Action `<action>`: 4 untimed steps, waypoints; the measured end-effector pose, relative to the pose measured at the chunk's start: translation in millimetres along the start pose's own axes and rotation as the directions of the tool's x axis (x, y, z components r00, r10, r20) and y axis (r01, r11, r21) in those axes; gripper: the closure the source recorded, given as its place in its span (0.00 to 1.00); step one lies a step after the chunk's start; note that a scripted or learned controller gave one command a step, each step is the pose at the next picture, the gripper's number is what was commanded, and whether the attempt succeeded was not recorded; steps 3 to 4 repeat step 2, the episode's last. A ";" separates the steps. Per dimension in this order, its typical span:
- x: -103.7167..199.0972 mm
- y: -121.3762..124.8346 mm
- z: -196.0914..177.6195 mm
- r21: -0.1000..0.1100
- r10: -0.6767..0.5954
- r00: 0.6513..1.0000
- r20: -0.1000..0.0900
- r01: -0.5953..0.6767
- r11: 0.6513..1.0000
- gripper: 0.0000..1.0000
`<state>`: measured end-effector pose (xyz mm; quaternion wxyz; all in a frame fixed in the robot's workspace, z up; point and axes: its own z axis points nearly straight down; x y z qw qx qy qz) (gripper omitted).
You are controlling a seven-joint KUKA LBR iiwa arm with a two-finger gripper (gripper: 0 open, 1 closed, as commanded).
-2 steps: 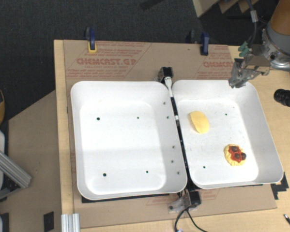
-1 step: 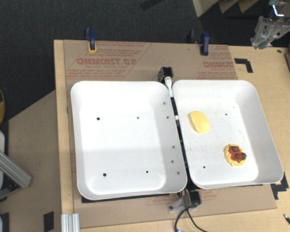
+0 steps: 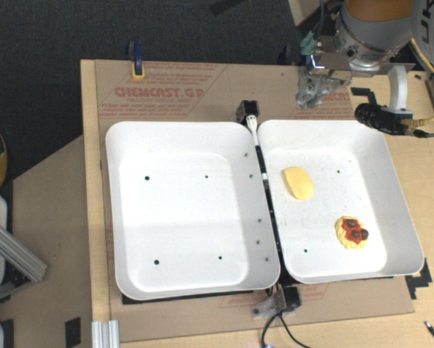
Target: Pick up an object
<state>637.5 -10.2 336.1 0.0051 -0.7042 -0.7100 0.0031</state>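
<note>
Two white bins [image 3: 180, 138] hold two yellowish objects [image 3: 298, 183], fingers [image 3: 314, 96] perhaps empty, opening unclear.

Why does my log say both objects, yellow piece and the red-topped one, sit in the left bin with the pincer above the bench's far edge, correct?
Not quite: the camera view shows the yellow piece and red-topped one in the right bin. The pincer is above the far edge.

Smooth, faintly glossy white plastic for the left bin [image 3: 122, 194] and right bin [image 3: 390, 187]. Matt brown printed cardboard [image 3: 180, 93] beneath. Bare shiny metal on the gripper [image 3: 314, 96]. Waxy matt yellow on the oval piece [image 3: 298, 183].
</note>
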 end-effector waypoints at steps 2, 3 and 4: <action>3.2 -10.3 -8.1 -0.016 0.015 1.000 0.005 -0.015 1.000 1.00; 3.2 -10.3 -8.1 -0.016 0.015 1.000 0.005 -0.015 1.000 1.00; 3.2 -10.3 -8.1 -0.016 0.015 1.000 0.005 -0.015 1.000 1.00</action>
